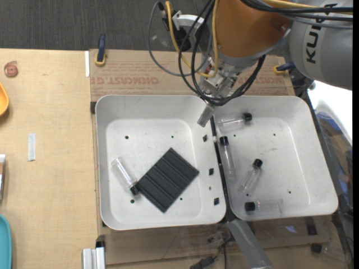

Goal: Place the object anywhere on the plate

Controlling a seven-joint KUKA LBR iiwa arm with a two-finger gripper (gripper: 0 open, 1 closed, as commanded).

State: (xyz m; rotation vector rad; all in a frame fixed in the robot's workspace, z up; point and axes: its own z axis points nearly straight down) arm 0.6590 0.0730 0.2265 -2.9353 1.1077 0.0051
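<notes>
The dark ribbed plate (168,179) lies at five o'clock in the left bin (112,108), a capped vial (125,175) touching its nine-o'clock edge. The claw (206,116) hangs over the bins' shared rim at twelve o'clock; whether it pinches anything I cannot tell. A vial released from there would likely roll off the ribs or strike the rim.

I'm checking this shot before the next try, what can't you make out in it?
- Gripper: blurred, cables crowd it; its state is unclear.
- Vial at the right bin's front wall: clear body fades into white.
- Teal item: cut off by the left edge.
</notes>
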